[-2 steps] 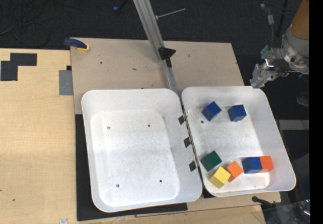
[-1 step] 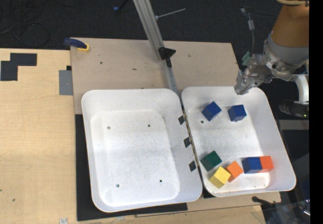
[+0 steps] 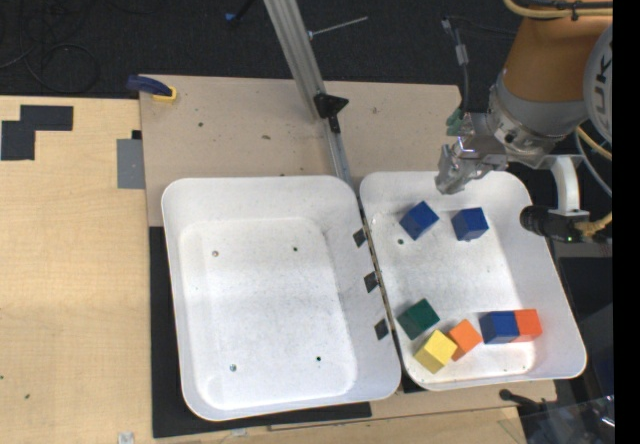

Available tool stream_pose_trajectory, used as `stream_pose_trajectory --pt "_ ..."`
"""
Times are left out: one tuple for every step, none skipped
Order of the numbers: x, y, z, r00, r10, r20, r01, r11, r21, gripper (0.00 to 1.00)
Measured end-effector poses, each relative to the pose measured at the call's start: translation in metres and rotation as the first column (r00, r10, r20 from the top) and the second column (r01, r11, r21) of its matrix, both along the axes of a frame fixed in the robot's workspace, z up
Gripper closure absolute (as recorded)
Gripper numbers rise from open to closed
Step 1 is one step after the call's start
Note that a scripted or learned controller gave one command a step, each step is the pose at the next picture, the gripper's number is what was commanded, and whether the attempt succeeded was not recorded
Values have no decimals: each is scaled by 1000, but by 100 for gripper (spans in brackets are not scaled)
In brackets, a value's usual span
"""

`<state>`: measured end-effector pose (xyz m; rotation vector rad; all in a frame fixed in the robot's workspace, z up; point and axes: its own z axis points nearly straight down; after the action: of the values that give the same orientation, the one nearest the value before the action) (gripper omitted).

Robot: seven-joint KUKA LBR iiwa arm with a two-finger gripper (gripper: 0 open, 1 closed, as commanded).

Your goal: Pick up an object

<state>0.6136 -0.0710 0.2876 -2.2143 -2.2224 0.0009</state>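
The right bin (image 3: 545, 277) holds several coloured blocks. Two blue cubes (image 3: 419, 220) (image 3: 469, 224) lie near its far end. A green cube (image 3: 418, 317), a yellow cube (image 3: 436, 349), an orange cube (image 3: 465, 336), a blue cube (image 3: 499, 327) and an orange-red cube (image 3: 527, 323) cluster near its front. My gripper (image 3: 453, 175) hangs over the bin's far edge, above and just behind the two far blue cubes. Nothing shows between its fingertips.
The left bin (image 3: 190, 207) stands beside the right one, with black clips (image 3: 371, 281) along their shared edge. A slanted aluminium rail (image 3: 297, 45) rises behind the bins. A blue-and-yellow clamp (image 3: 151, 87) lies at the bench's far left corner.
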Motion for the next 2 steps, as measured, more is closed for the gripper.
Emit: stream_pose_trajectory --pt "-11 45 -20 1000 0 -2 0 1000 -1 100" --pt "-31 98 -22 1000 1 -2 -1 1000 -1 100"
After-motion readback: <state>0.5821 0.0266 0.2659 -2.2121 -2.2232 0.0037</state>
